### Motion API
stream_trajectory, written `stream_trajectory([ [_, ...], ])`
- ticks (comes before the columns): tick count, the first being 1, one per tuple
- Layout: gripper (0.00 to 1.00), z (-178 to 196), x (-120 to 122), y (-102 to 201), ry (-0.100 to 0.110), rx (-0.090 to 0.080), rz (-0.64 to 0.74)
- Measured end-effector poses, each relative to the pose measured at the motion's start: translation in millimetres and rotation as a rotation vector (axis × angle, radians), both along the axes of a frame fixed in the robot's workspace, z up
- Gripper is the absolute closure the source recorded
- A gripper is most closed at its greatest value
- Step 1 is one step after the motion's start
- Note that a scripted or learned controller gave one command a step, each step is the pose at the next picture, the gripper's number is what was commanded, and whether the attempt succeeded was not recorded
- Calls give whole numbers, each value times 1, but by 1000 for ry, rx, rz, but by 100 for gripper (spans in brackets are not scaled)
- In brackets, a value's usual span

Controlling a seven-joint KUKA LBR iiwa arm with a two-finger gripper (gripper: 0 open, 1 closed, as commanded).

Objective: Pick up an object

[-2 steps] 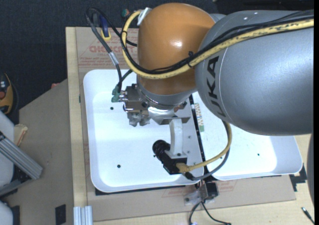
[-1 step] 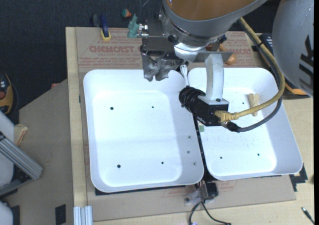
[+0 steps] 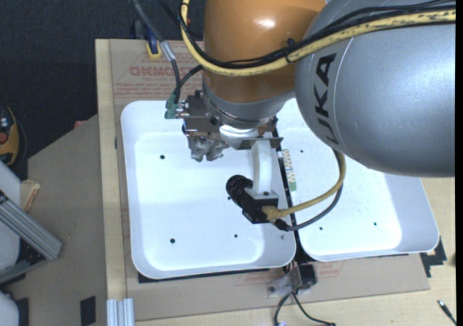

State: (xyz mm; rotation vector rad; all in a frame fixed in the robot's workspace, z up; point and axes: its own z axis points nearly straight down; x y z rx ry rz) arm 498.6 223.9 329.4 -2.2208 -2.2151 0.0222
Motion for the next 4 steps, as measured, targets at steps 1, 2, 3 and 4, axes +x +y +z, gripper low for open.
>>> stream_trajectory([
  [1, 100, -41, -4, 1, -6, 4, 1],
  [2, 100, 4, -6, -37, -19, 8, -1],
  [3, 100, 176, -4, 2, -33, 17, 8],
  [4, 100, 59, -21, 1, -1, 1, 2],
])
